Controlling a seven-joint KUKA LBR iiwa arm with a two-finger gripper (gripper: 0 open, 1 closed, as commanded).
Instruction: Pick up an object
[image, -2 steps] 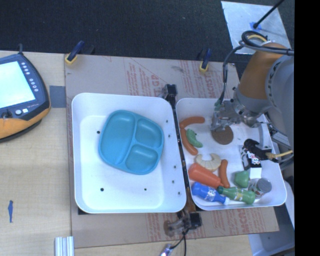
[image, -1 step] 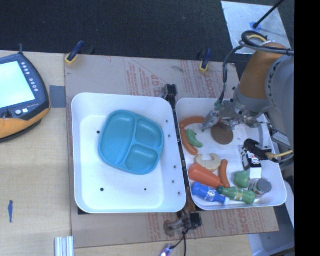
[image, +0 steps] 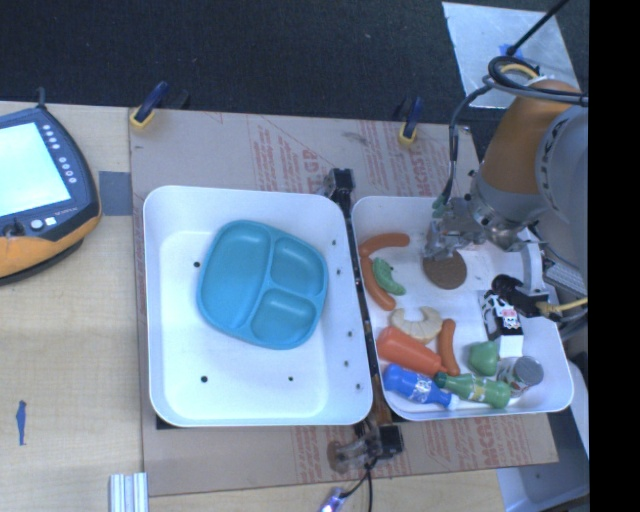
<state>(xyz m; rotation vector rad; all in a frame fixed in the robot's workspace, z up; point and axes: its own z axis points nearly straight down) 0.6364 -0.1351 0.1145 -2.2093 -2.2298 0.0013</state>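
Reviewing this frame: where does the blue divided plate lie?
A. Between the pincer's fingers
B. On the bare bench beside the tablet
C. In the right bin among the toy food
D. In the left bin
D: the blue divided plate lies flat inside the left bin, while the toy food sits in the right bin, where the pincer is.

Pale wooden bench, brown cardboard sheet clamped on top (blue clips), dark carpet floor beyond
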